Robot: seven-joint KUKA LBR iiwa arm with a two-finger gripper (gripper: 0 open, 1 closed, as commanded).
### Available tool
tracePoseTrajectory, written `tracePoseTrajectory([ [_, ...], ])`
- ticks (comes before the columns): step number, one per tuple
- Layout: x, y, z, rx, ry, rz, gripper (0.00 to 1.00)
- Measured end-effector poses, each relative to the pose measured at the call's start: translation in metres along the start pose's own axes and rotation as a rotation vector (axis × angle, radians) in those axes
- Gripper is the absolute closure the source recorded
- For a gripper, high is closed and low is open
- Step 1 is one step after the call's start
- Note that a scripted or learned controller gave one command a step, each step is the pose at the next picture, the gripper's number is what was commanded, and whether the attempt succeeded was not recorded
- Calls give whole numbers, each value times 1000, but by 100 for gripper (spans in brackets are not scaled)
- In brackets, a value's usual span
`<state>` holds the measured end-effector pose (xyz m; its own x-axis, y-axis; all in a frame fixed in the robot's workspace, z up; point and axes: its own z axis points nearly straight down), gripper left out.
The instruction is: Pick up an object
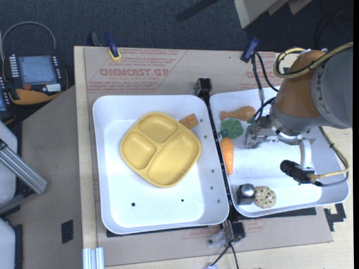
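The bench (84, 150) fills most of the frame, its brown top printed with faint red lettering along the upper edge. The left bin (112, 200) sits at centre; the right bin (331, 192) lies at the right, and its upper right corner is hidden under the arm (314, 94). The arm comes in from the right edge, its grey body cut off by the frame, the orange band bulging at upper right above the wrist. It bends down toward the upper middle of the right bin.

The gripper (253, 139) hangs low there, just right of the green toy; it is small, dark and tangled with cables, so I cannot tell how far it is parted or whether it has hold of anything.

In the left bin a yellow divided plate (160, 148) lies tilted toward the upper middle. A small brown block (189, 120) peeks out at its upper right rim, partly covered by the plate.

In the right bin, along its left side, lie a tan drumstick-like piece (238, 114) at the top, the green toy (231, 128) just below it, and an orange carrot (227, 154) below that, standing lengthwise by the bin wall. At the lower left of that bin a small dark round object (246, 193) touches a speckled cookie (264, 196); what the dark object is I cannot make out.
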<state>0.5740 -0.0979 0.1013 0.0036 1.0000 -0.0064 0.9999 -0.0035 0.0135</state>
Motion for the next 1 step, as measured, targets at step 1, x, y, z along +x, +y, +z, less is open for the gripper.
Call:
tracePoseTrajectory([
  [1, -2, 3, -64, 6, 5, -4, 100],
])
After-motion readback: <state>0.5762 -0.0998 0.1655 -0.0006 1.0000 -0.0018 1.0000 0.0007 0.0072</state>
